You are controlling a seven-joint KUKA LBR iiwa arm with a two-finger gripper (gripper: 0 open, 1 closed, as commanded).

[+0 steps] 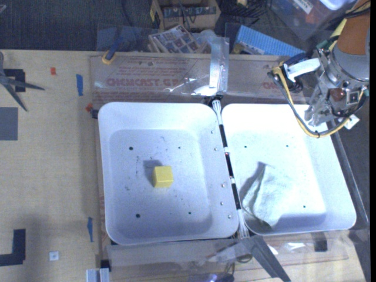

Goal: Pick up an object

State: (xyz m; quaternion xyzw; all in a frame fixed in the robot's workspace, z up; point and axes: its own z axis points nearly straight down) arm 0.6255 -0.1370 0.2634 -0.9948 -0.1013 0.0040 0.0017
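A small yellow block (163,176) lies near the middle of the left bin (117,128). In the right bin (294,134), a crumpled grey-white cloth (262,194) rests against the front left corner. My gripper (322,106) hangs over the right bin's far right edge, well away from both the cloth and the block. Cables and the wrist housing crowd around it. Nothing shows in its grasp.
A clear plastic sheet (176,78) lies across the board behind the bins. A yellow cable (296,107) loops from the wrist over the right bin's back corner. Boxes and clutter sit on the floor beyond the bench. Bare wood bench top extends to the left.
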